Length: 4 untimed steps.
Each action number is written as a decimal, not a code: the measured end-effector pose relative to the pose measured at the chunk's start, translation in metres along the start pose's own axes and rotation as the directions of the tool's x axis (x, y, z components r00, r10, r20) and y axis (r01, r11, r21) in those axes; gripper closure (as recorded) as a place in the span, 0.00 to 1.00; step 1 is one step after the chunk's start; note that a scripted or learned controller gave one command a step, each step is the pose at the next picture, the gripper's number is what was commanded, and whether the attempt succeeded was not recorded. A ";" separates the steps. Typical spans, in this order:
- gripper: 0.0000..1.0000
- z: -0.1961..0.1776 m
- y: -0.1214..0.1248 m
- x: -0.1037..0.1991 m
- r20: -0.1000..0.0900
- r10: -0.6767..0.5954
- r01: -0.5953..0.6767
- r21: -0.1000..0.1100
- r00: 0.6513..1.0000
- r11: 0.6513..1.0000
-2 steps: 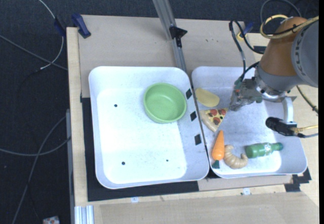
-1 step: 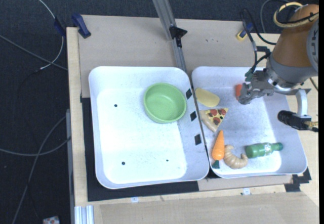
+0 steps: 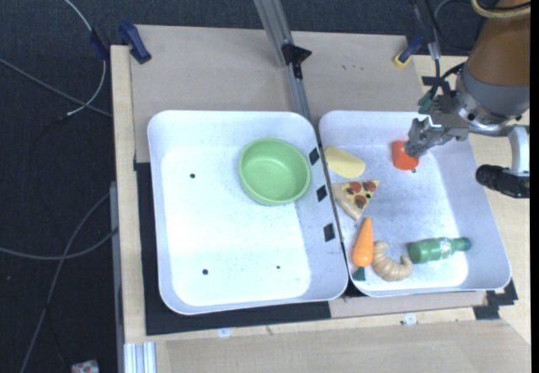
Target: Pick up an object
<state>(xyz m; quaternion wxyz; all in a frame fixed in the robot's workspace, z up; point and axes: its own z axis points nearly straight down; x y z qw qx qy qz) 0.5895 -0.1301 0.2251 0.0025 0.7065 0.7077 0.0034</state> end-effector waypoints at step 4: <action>1.00 -0.030 0.040 0.157 0.000 -0.003 0.003 0.006 1.000 1.000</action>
